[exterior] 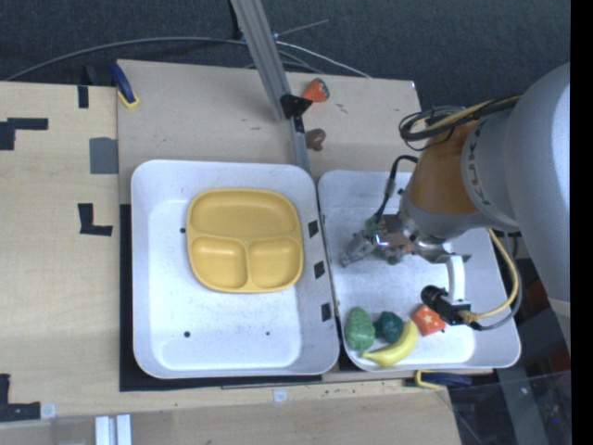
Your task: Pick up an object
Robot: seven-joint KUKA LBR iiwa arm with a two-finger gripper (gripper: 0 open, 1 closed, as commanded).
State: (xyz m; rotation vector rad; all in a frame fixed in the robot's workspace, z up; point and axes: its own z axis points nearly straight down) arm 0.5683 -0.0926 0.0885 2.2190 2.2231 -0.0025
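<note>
While I hang over the middle of the right bin [482, 346], my fingers [357, 248] point toward nine o'clock, near the bin's left wall, and they look spread a little with nothing between them. Nothing touches them that I can make out; whether they graze the bin floor I cannot tell. What I could pick up lies from me at about five to six o'clock, clustered along the bin's near edge: a green lumpy piece [359, 327], a darker green one [388, 324] just beside it, a banana [397, 348] curving under both with its long axis running roughly from eight to two o'clock, and an orange piece [427, 320] at the right of the group. The green lumpy piece looks nearest to me. Over in the left bin [148, 248] sits a yellow divided tray [246, 239], at my nine o'clock.
</note>
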